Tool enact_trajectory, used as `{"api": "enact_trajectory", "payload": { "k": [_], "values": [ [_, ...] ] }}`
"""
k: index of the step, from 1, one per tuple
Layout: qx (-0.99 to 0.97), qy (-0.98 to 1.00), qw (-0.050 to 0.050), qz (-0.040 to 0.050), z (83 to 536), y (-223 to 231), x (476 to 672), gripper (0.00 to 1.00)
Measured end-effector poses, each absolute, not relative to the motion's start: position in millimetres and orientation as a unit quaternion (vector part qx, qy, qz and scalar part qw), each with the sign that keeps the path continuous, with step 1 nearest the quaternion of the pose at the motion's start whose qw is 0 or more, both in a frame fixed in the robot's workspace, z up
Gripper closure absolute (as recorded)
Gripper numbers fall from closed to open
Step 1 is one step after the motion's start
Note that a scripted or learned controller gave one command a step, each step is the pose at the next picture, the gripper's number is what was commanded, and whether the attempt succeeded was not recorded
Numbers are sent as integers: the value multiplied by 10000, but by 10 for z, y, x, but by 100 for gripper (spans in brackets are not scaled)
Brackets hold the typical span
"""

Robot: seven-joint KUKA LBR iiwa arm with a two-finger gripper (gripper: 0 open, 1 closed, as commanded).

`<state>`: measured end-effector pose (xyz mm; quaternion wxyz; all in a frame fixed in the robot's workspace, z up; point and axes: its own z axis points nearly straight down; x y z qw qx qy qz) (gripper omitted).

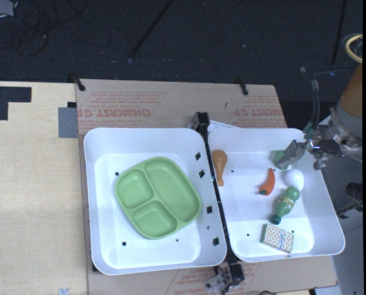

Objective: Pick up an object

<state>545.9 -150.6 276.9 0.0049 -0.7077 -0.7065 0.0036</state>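
The pick looks barely begun: every candidate object lies loose in the right bin (330, 241), namely a white egg (294, 179), an orange carrot (268, 182), a green bottle (285, 204), a small box (277, 238) and a tan drumstick-like piece (219, 164). The gripper (288, 155) hangs over the bin's far right corner, just beside the egg, with nothing visibly between its jaws; whether they are open or closed cannot be told. Most of the arm is cut off at the frame's right. The left bin (103, 238) holds a green divided plate (158, 196).
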Motion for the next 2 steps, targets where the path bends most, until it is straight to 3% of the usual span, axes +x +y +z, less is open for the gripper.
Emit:
{"api": "enact_trajectory", "payload": {
  "k": [1,2],
  "values": [
    [-7071,-7071,2,5,2826,-1508,5478,0],
    [-7071,-7071,35,22,2292,-1458,5565,0]
  ]
}}
